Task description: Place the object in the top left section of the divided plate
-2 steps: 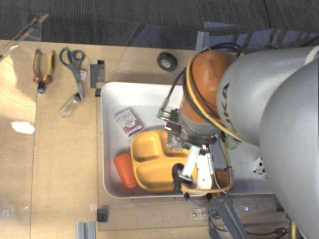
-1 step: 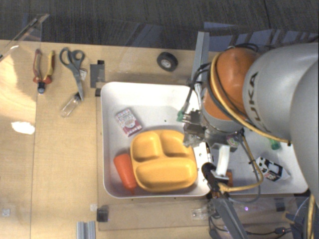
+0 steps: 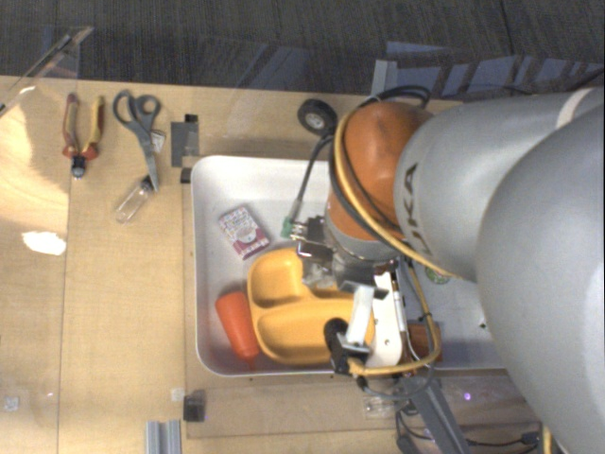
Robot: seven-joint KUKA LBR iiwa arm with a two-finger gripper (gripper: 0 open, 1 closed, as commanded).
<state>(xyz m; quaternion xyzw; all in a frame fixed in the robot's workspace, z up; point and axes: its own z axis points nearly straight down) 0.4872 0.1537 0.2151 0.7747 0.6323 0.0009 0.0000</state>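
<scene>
The yellow divided plate (image 3: 284,315) lies in the left white bin (image 3: 210,253), toward its near side, and its right part is hidden under the arm. An orange-red, carrot-like object (image 3: 236,324) rests in the bin against the plate's left edge. A small pink-and-purple packet (image 3: 243,231) lies flat on the bin floor beyond the plate. My gripper (image 3: 317,253) hangs over the plate's far right part, mostly covered by the wrist and its orange band. I cannot see anything held in it.
On the bench left of the bin lie red-handled pliers (image 3: 80,130), grey scissors (image 3: 142,126) and a clear tube (image 3: 132,200). A black clamp (image 3: 185,138) and a black ring (image 3: 317,114) sit just beyond the bin's far rim. The arm covers the right bin.
</scene>
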